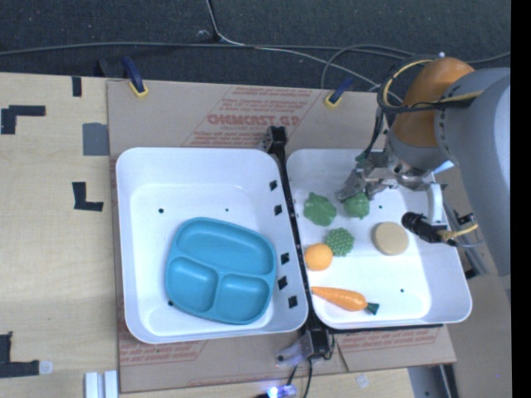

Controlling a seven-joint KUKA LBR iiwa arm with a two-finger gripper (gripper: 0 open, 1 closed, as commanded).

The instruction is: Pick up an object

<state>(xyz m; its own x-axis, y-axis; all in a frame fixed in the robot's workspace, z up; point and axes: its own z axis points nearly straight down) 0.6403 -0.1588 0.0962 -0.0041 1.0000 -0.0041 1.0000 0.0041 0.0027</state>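
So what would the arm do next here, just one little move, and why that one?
Probably close and lift gently. The gripper sits low in the right bin, right at a small green piece, near the other green pieces and the orange ball. Whether it has hold of it I cannot tell.

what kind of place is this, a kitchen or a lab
Likely a robot lab bench, not a kitchen: a grey arm's end effector over a shallow white bin of toy food, a clamped cardboard sheet, and black tape marks on the wooden bench.
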